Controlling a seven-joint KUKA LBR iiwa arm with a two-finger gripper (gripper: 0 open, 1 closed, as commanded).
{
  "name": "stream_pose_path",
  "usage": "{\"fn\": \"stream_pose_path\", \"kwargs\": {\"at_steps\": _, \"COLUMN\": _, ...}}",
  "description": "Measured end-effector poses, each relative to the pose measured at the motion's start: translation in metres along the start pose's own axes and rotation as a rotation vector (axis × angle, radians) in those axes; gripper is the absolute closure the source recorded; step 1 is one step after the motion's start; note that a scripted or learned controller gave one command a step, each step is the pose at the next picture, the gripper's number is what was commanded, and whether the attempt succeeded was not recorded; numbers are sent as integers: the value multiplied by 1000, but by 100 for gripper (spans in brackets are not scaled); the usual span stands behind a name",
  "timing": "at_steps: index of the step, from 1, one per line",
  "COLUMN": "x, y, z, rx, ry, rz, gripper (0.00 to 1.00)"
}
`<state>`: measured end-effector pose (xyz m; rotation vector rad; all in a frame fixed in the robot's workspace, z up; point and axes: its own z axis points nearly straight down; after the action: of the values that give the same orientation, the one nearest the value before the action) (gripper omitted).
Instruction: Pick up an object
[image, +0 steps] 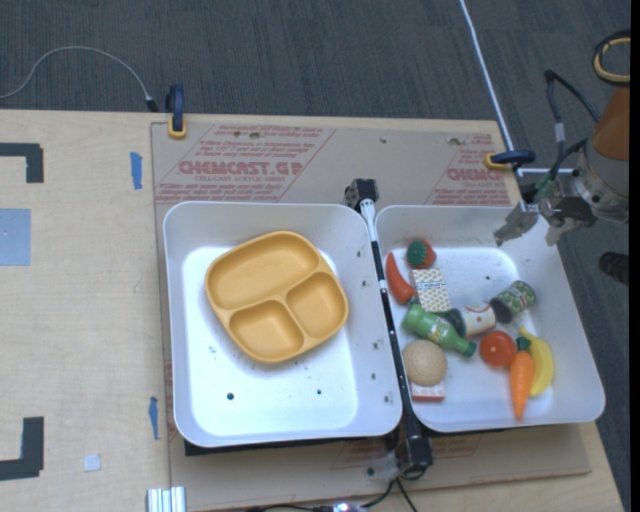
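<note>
Left bin holds a yellow divided plate. Right bin – toy food piled in the middle: green bottle, tomato, carrot. Gripper at bin's top-right rim, fingers spread, nothing betw. them.

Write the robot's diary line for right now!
stage: approach | gripper: above right bin's far rim, holding nothing | toy food: in right bin | yellow plate: in left bin
</note>
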<state>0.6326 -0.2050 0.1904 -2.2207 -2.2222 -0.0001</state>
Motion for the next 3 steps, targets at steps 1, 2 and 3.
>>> {"fn": "stream_pose_path", "kwargs": {"at_steps": 1, "x": 64, "y": 3, "z": 93, "rx": -9, "ry": -2, "rz": 0, "gripper": 0}}
{"fn": "stream_pose_path", "kwargs": {"at_steps": 2, "x": 98, "y": -81, "z": 100, "rx": -11, "ry": -1, "rz": 1, "gripper": 0}}
{"fn": "stream_pose_path", "kwargs": {"at_steps": 3, "x": 108, "y": -110, "z": 100, "rx": -20, "ry": -4, "rz": 3, "gripper": 0}}
